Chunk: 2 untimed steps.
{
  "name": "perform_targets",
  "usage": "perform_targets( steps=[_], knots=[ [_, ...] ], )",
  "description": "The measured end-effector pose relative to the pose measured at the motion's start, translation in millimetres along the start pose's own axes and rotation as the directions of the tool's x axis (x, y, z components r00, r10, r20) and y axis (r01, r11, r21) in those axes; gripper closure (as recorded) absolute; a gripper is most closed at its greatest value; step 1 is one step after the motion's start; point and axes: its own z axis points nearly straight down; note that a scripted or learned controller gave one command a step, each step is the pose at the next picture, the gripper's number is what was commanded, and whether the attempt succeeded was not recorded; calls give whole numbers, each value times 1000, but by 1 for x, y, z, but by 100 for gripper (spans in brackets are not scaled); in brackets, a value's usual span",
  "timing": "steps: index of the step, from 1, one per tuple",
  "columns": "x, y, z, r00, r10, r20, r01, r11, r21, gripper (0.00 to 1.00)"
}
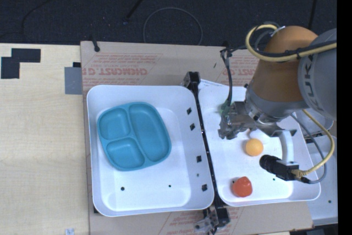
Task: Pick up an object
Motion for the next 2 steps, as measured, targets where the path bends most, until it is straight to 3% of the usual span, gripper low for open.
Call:
perform_targets(
  steps=[2],
  knots=[
    [120,8,13,1000,-1,0,1,1000,0,100]
  ],
)
